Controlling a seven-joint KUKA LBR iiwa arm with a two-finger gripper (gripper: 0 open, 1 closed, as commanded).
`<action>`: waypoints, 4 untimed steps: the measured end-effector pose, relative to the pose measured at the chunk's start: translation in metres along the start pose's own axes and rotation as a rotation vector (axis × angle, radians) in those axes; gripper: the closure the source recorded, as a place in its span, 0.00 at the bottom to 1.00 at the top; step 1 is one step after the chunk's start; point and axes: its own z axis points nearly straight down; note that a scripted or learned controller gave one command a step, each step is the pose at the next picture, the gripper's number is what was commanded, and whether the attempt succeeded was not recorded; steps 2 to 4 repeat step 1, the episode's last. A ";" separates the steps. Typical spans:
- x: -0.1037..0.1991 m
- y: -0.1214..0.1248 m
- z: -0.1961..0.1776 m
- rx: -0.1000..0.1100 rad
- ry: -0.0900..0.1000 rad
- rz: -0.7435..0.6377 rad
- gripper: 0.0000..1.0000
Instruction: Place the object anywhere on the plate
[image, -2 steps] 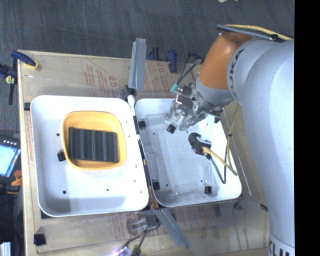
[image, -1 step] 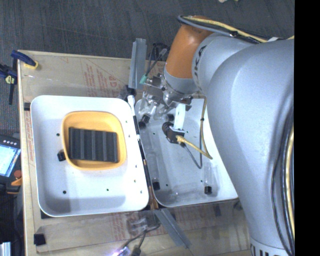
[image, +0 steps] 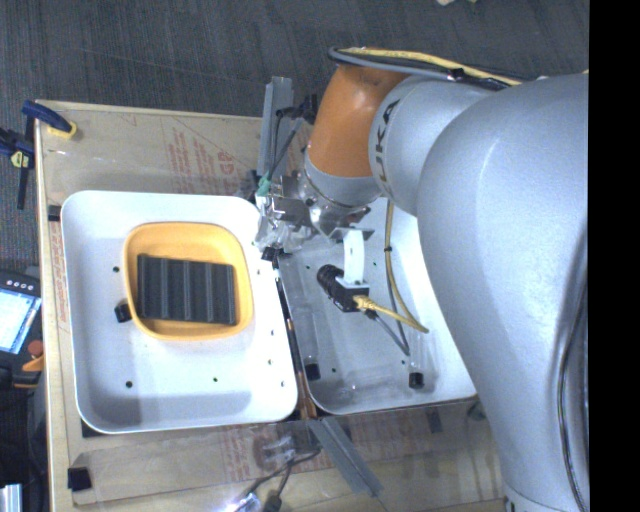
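A yellow plate (image: 186, 240) with rounded corners lies in the left white bin (image: 150, 390), toward its back. A dark grey ribbed rectangular block (image: 188, 290) rests flat on the plate and covers most of its middle. My gripper (image: 272, 228) hangs from the orange-banded wrist (image: 345, 125) over the wall between the two bins, just right of the plate's back right corner and apart from the block. Nothing shows in the gripper. Its tip is small and cluttered here.
The arm's grey body covers much of the right bin (image: 370, 385). A black fitting with a brass tip (image: 342, 288) and a yellow cable hang over that bin. A small black piece (image: 122, 312) sits by the plate's left edge. Blue clamps (image: 48, 118) grip the bench's back left corner.
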 end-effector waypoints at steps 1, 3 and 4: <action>0.000 0.000 0.000 0.000 0.000 0.001 0.00; 0.000 0.000 0.000 0.000 0.000 0.001 0.00; 0.000 0.000 0.000 0.000 0.000 0.001 0.00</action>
